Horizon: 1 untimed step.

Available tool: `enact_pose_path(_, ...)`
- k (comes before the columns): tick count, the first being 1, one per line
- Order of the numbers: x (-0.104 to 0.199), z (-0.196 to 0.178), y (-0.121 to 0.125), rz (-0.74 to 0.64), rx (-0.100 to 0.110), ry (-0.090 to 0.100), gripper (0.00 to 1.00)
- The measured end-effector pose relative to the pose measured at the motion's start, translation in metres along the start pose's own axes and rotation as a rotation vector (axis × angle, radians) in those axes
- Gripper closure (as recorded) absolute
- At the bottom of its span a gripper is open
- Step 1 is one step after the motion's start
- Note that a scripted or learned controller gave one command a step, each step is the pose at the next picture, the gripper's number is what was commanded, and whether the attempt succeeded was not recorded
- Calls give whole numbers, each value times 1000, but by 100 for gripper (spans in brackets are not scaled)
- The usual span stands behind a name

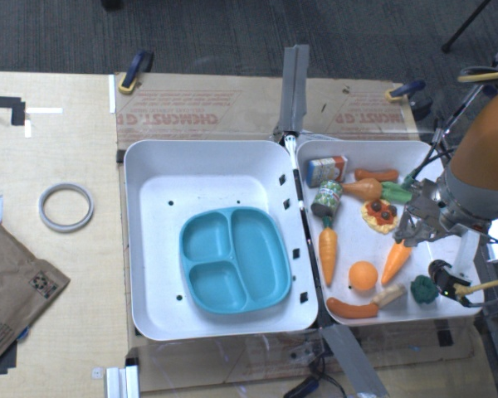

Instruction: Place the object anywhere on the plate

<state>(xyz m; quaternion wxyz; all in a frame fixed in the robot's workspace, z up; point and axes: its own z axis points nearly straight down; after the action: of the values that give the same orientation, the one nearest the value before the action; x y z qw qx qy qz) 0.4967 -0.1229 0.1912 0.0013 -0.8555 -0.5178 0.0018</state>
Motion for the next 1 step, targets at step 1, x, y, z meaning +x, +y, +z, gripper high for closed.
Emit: enact_pose_path(1,67,-2,-55,80,1,-1,100)
